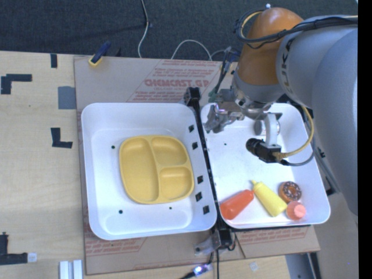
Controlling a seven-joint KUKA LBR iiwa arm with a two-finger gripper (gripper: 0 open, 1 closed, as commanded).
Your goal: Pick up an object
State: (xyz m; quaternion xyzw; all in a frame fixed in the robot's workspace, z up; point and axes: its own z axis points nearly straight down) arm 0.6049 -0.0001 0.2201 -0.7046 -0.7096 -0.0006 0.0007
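Note:
My gripper [216, 121] hangs over the far left part of the right bin [314, 156], close to the divider between the two bins. Nothing shows in it. Along this bin's near edge lie an orange-red toy bottle [237, 204], a yellow mustard bottle [267, 197], a brown sprinkled donut [289, 190] and a small pink piece [296, 211]. All of them sit well below the gripper in the view, and apart from it.
A yellow divided plate [157, 168] lies in the middle of the left bin [93, 156]. The grey arm with its orange band [267, 39] covers the right bin's far right corner. A black cable fitting [264, 150] hangs over the right bin's middle.

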